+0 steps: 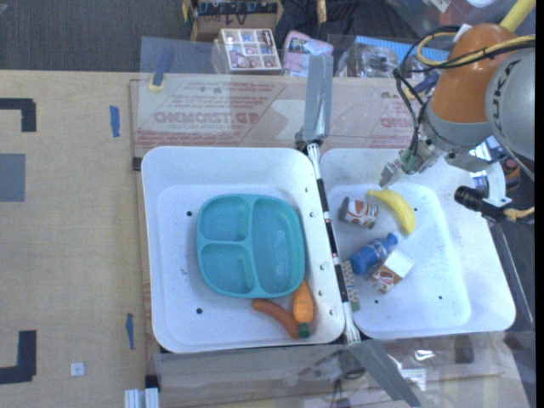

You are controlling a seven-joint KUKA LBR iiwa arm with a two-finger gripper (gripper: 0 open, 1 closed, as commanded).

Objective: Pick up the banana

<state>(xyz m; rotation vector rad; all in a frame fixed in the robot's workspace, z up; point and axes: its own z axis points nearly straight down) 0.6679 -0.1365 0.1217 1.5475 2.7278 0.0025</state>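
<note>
Gripper (pixel 396 172): finger state indiscernible, poised near banana (pixel 397 208) in right bin (pixel 476 304). Step: approach. Next: descend, close.

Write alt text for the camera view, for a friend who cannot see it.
A grey robot arm's end effector hovers over the right white bin, just above a curved yellow banana lying beside a small can, blue bottle and carton. The left white bin holds a teal divided plate.

Bright even overhead light, soft shadows, mild blur, slight glare.
</note>
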